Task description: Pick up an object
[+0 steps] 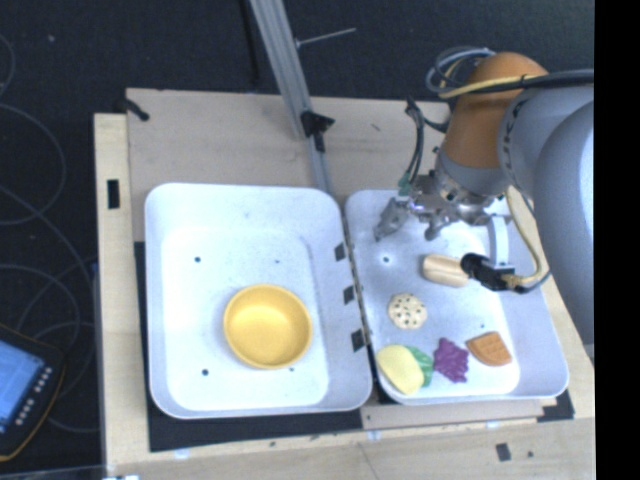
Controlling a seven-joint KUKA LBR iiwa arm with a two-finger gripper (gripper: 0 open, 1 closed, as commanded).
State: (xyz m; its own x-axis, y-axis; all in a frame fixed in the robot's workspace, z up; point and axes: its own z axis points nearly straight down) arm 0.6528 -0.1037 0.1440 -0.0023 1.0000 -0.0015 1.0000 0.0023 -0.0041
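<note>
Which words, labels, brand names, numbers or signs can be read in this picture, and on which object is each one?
None can be read.
The lit screen at the left edge shows blue content, too small and blurred to read.
The bins, the yellow bowl, the toy foods such as the cookie, and the arm carry no visible text.

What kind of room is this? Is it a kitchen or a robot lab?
Most likely a robot lab, not a kitchen. A grey robot arm reaches over two white bins on a plain bench, the food in them, like the cookie, looks like toys, and loose cables lie on the dark floor.
</note>
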